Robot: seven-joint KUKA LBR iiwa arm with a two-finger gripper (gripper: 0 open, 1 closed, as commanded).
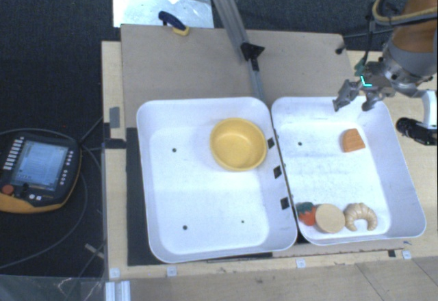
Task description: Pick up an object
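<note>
- Nearest the camera, along the front wall of the right bin (404,156), three food pieces lie in a row: a small red and green piece (305,211), a round tan disc (329,218) touching it, and a croissant (361,216) just beside the disc.
- Far left, off the worktop (294,60), a teach pendant (35,171) with a lit screen rests on the dark floor.
- On the worktop, the left bin (198,224) carries a yellow bowl (238,144), upright, near its back right corner.
- Between the bins a dark strip with small black tabs runs front to back.
- In the right bin, an orange wedge (353,140) lies alone toward the back, well apart from the front row.
- Hand (358,100) hangs over the back rim of the right bin, behind the orange wedge and apart from it; its two dark fingers stand spread with nothing between them.
- Grey arm with its orange band reaches in from the upper right.
</note>
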